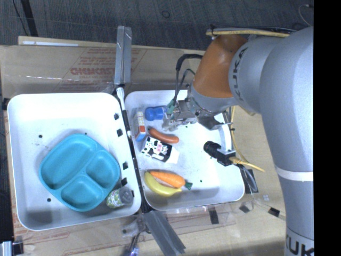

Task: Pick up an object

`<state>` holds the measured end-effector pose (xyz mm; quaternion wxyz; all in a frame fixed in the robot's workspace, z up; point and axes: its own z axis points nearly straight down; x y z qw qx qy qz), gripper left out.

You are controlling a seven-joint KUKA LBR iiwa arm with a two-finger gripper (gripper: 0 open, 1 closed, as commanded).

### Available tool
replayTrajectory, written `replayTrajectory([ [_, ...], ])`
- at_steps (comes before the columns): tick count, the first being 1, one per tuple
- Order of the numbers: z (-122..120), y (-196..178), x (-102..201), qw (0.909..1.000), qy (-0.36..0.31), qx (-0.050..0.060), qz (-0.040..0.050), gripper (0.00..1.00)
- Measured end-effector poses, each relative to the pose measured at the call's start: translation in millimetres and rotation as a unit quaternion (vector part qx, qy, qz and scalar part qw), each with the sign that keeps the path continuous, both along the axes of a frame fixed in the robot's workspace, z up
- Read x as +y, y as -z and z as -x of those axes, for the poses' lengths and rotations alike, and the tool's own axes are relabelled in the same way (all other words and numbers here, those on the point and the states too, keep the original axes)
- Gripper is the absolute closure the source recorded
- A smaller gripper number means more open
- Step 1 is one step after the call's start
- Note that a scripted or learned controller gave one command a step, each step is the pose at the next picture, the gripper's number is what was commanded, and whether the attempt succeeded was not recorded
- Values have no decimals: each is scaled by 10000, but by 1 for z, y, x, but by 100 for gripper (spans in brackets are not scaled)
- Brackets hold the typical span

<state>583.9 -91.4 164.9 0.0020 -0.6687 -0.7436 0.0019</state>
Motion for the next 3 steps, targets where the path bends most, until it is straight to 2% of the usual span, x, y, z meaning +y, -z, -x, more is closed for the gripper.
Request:
replayTrajectory([
  [1,15,42,-8,10000,-13,-14,0,0],
  [2,11,73,-15,9942,-1072,-5,-13,0],
  [3,-67,75,-20,9942,-1072,107,-33,0],
])
